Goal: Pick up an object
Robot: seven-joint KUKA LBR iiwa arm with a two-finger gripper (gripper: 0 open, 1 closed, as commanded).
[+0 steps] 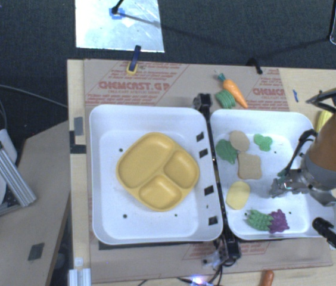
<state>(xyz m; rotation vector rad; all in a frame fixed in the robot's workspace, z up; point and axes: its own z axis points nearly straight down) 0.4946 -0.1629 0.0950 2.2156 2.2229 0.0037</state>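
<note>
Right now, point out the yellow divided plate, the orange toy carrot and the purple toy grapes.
yellow divided plate [158, 170]: camera view, centre ridge.
orange toy carrot [235, 92]: camera view, mid-body.
purple toy grapes [279, 220]: camera view, cluster middle.

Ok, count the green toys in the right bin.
3: one by the left wall, one near the back, one at the front beside the purple toy. The arm may hide more.

The arm [335, 154] is a bulky rounded body, orange-brown above and grey below. A black cable [299, 145] loops along its side to a small dark metallic wrist assembly [287, 183].
</note>
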